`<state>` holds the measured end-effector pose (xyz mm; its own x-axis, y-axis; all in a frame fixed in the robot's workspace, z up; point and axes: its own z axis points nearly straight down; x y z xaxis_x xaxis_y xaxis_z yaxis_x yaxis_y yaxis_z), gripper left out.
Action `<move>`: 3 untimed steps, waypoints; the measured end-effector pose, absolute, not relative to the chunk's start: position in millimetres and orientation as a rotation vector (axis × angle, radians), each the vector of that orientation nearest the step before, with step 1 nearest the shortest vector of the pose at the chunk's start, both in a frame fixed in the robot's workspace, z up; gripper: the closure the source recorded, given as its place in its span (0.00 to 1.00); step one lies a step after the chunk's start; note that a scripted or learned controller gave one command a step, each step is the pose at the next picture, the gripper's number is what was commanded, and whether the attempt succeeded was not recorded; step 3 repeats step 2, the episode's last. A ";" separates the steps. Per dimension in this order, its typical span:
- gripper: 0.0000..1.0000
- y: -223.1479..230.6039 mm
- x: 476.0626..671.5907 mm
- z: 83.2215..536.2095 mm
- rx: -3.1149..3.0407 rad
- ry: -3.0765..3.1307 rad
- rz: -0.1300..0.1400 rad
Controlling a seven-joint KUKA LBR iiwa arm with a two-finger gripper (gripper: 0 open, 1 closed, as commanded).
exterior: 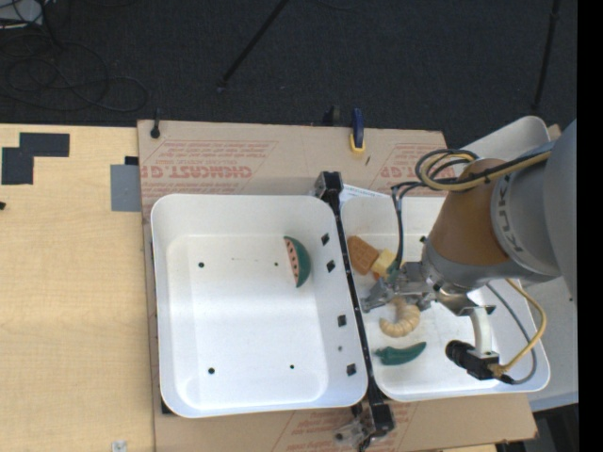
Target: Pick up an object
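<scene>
My gripper (398, 292) hangs low over the right bin (528, 377), under the arm's orange band. Just below it lies a pale curved toy (400, 322), close to or touching the gripper. An orange-brown wedge (361, 250) and a small yellow piece (382, 264) lie just up-left of the gripper, by the divider. A dark green pepper-like toy (400, 352) rests near the bin's front. In the left bin (179, 365), a watermelon slice (298, 260) lies near the right wall. The arm hides part of the right bin.
A black divider strip with clips (345, 281) runs between the two bins. Cables (513, 347) loop from the wrist over the right bin's front right corner. Cardboard (236, 158) lies under both bins, with a blue clamp (357, 130) at its back edge.
</scene>
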<state>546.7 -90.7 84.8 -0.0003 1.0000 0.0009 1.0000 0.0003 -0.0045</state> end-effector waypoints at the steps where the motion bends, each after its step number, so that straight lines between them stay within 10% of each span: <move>1: 1.00 -92.9 545.6 97.2 -2.226 -2.211 0.005; 2: 1.00 -22.9 592.6 193.6 -2.215 -2.234 -0.012; 3: 1.00 -22.9 592.6 193.6 -2.215 -2.234 -0.012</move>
